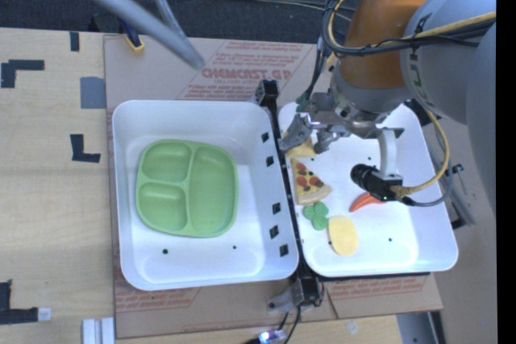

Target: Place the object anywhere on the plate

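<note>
Currently, the tool [310,137] is seen low over the left end of the right bin [419,254], just above the pizza slice [309,181]; whether it is open or closed cannot be told. No object is seen on the green plate [187,188] in the left bin [145,270]. The task is judged barely begun: pizza slice, green piece [316,215], yellow piece [343,235] and carrot [367,201] are left in the right bin.
</note>
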`<state>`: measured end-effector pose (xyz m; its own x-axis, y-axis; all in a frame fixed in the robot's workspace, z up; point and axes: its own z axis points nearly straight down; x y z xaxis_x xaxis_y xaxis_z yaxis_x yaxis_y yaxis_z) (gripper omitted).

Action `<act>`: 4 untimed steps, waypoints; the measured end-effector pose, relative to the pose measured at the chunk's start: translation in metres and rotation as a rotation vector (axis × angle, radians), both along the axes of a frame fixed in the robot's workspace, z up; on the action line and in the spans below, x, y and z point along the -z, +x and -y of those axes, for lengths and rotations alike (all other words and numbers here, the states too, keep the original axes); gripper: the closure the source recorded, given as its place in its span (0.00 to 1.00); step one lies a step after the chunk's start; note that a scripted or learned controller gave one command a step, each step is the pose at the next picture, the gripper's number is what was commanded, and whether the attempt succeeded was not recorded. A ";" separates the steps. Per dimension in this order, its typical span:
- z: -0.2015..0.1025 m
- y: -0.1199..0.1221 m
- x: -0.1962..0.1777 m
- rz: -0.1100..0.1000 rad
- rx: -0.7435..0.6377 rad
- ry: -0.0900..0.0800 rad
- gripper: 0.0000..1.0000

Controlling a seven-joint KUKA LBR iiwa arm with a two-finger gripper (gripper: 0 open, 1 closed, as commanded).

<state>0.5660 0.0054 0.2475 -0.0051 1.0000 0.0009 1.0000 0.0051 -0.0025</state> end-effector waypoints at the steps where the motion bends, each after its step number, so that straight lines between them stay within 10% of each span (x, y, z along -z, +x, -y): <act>1: -0.043 -0.023 0.014 -0.002 0.002 -0.001 1.00; 3: -0.120 -0.037 0.035 -0.002 0.002 -0.002 1.00; 4: -0.119 -0.036 0.034 -0.001 0.003 -0.002 0.00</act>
